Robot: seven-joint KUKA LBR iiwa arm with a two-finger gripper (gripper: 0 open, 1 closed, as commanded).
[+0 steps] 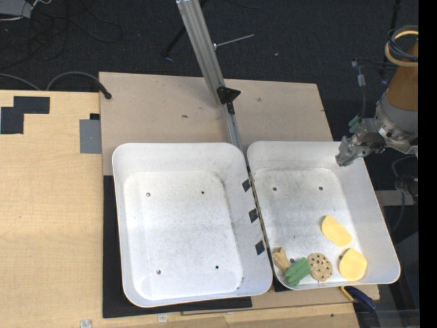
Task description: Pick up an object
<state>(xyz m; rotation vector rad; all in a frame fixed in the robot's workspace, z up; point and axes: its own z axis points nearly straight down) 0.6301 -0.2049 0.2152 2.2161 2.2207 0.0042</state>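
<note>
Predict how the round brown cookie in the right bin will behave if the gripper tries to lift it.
The cookie looks flat, so it probably won't roll. Lying low, it may be hard to get under. Touching the green piece, it would likely nudge that when pushed.

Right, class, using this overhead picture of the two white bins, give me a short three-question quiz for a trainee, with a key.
1. True or false: the round brown cookie-like disc lies in the left shallow white bin.
2. Which thing lies nearest the green crumpled piece? A) the tan block B) the upper yellow oval piece
3. Fill in: the two-finger gripper is at the right shallow white bin's ____ corner in the picture.

Key: 1 false; 2 A; 3 upper right.
</note>
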